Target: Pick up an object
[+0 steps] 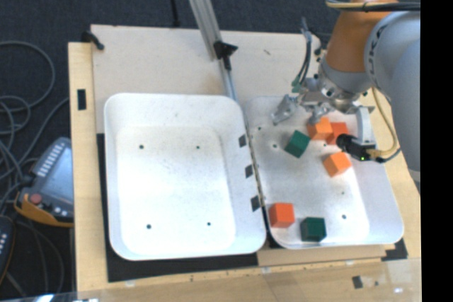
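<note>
Small orange cube and dark green cube at right white bin front: likely light, rigid, smooth; grip flat opposite faces. Green cube mid-bin. Claw above orange block; finger state unclear, perhaps hidden.

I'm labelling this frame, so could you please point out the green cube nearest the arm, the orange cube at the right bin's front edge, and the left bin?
Green cube (pixel 297 145), camera view, top face.
Orange cube (pixel 282 214), camera view, top face.
Left bin (pixel 170 152), camera view, bare floor.
</note>
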Motion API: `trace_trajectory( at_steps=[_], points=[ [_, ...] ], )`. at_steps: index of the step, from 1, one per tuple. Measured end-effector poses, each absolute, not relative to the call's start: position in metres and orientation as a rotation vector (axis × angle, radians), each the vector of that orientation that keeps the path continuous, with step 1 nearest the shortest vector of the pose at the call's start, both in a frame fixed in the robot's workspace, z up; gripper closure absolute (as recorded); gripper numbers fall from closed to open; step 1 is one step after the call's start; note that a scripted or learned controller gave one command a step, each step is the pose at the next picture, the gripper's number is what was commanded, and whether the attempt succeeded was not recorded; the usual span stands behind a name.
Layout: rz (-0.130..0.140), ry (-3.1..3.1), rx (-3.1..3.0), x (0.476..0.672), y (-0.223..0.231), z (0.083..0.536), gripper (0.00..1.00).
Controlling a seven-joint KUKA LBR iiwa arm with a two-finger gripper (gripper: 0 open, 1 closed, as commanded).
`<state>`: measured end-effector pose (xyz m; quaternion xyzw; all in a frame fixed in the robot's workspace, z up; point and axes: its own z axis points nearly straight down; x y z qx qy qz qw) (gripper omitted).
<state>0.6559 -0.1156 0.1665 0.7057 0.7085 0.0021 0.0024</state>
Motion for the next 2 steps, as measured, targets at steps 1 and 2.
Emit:
trace_trajectory(
  at_steps=[1, 2],
  points=[
    [-0.006, 2.221, 2.222, 0.643, -0.132, 0.094, 0.0],
    [0.004, 2.215, 2.222, 0.645, -0.132, 0.109, 1.0]
  ],
)
